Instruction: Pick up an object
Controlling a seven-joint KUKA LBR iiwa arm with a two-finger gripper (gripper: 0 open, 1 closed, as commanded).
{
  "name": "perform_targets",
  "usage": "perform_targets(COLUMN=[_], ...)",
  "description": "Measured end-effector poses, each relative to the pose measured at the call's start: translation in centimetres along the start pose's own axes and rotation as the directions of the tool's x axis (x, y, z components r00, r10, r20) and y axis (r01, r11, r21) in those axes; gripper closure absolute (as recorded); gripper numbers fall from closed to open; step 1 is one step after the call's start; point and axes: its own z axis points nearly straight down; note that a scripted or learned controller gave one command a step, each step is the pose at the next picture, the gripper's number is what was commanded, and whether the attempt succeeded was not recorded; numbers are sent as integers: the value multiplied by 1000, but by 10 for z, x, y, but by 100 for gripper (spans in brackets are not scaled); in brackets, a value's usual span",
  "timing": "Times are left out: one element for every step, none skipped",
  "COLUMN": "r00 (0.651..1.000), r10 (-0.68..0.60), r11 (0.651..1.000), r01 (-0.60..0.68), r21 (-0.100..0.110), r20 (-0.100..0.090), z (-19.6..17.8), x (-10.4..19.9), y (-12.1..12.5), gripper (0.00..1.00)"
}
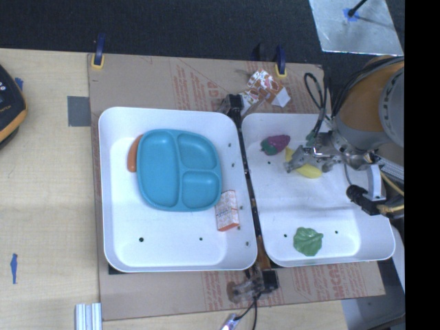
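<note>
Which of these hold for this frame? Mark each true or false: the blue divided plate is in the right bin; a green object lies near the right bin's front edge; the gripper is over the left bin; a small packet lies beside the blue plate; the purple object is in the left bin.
1. The blue divided plate is in the right bin. False: it lies in the left bin.
2. A green object lies near the right bin's front edge. True.
3. The gripper is over the left bin. False: it is over the right bin, at a yellow object.
4. A small packet lies beside the blue plate. True.
5. The purple object is in the left bin. False: right bin.
</note>
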Motion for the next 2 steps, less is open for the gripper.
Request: perform_targets(r00=[1000, 1000], r10=[-2, 0], r11=[1000, 1000], r01=[2, 0], r21=[0, -3], r20=[1, -2], z=[-11, -102], x=[-1, 72], y=[0, 15], gripper=[100, 100])
